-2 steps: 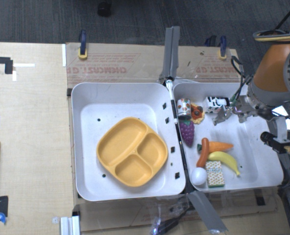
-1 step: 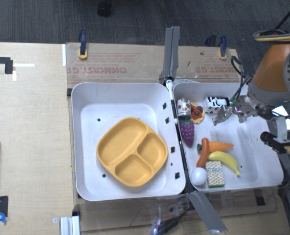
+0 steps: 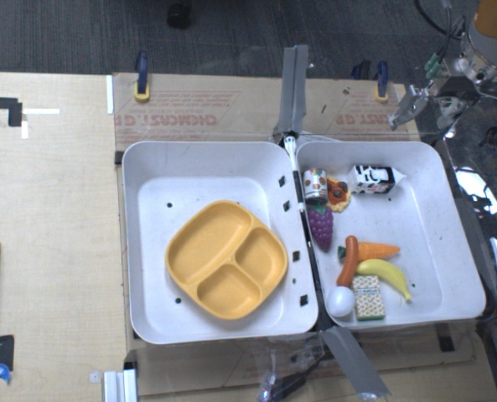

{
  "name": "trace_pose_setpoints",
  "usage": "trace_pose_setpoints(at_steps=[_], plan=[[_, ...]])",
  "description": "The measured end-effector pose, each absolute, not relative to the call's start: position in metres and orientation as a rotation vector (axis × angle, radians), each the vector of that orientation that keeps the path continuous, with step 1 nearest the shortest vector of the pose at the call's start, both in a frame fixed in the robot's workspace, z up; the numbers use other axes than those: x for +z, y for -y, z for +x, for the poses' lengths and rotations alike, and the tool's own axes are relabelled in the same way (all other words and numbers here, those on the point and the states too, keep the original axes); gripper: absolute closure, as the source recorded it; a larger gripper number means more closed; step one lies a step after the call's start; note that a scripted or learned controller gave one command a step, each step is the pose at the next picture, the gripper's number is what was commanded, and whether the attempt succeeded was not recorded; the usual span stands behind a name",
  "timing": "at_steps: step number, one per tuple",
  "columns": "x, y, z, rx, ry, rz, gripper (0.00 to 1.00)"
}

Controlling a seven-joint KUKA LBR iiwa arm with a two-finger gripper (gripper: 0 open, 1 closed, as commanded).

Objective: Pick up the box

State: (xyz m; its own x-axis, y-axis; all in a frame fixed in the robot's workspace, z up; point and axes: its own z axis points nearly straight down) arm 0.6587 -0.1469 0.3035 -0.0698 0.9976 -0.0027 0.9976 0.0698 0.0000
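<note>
The claw (image 3: 422, 100) hangs up at the far right, outside the right bin (image 3: 468, 254), just past its far right corner and over the cardboard and cables there. Open or closed? Cannot tell from this angle; the metalwork is a tangle and nothing shows in its grip.

The box (image 3: 368, 298) is well away from the claw, down and to its left in this view, right across the bin by the near wall. It is a small pale box with a green-patterned face, lying flat. Its long axis runs from the near wall toward the far wall, almost straight up and down the picture, with the far end pointing roughly back the claw's way but leaning a touch left of it.

A white egg (image 3: 340, 301) sits just beside the box on the side away from the claw. The banana (image 3: 386, 277) touches or nearly touches the box's far end, on the claw's side. A carrot (image 3: 349, 263) stands just beyond the box.

Nearer the claw, a black-and-white carton (image 3: 372, 179) lies close to the far wall, with a small can (image 3: 315, 183) and purple grapes (image 3: 320, 225) further left by the divider. Well beyond those, the left bin (image 3: 132, 224) holds a yellow divided plate (image 3: 226, 260).
</note>
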Motion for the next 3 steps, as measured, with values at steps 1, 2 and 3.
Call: trace_pose_setpoints(at_steps=[1, 2, 3], plan=[[0.176, 0.142, 0.565, -0.003, -2.384, 2.049, 0.0], [0.407, 0.082, 0.572, -0.003, -2.478, 1.929, 0.0], [0.201, 0.125, 0.477, -0.003, -2.559, 1.826, 0.0]])
